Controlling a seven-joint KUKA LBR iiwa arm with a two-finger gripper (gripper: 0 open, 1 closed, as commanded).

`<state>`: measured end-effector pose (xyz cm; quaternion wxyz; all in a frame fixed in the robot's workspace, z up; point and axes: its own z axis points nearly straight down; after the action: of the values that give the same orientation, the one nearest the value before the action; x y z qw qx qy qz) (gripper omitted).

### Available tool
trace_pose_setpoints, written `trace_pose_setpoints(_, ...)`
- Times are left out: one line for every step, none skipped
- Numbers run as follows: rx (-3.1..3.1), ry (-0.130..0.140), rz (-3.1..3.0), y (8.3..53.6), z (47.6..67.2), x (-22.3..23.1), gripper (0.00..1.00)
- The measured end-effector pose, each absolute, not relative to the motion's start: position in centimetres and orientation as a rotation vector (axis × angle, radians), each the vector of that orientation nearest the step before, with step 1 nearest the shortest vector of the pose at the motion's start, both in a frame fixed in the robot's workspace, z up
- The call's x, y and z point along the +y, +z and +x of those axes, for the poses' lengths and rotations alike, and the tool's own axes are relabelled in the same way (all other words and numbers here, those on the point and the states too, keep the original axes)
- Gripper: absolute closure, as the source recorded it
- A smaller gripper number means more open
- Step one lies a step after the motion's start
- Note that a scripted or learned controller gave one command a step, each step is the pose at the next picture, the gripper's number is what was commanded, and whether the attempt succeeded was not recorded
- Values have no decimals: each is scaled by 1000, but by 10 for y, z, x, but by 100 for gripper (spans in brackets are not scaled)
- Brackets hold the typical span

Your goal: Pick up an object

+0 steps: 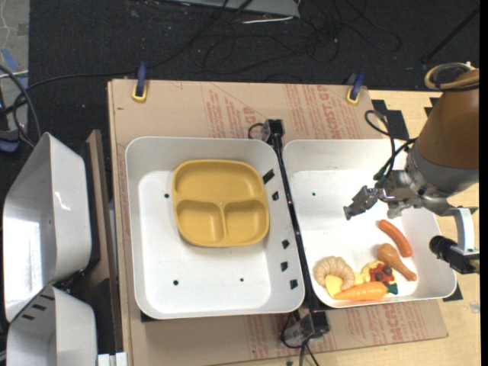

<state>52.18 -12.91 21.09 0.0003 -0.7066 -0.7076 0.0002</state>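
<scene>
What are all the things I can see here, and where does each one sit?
Bins: two, white, side by side on the bench.
Divided plate: one, yellow, in the left bin.
Sausage: one, red-orange, right bin, just below the gripper.
Drumstick: one, brown, right bin, near the front.
Carrot: one, orange, at the right bin's front edge.
Shrimp-like piece: one, pale tan, right bin, front.
Small mixed pieces: number unclear, red, yellow and green, beside the carrot.
Clamps: two, yellow and blue, on the board's back edge.
Gripper: one, dark, over the right bin.
Arm: one, orange and grey, from the right.

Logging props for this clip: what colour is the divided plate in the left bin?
Yellow-tan all over, no pattern; the plate shows clearly in the camera view.
</scene>
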Motion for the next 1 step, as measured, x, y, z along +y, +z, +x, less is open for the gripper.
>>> trace_pose_setpoints(-2218, 4, -2218, 153, 527, -121, 0)
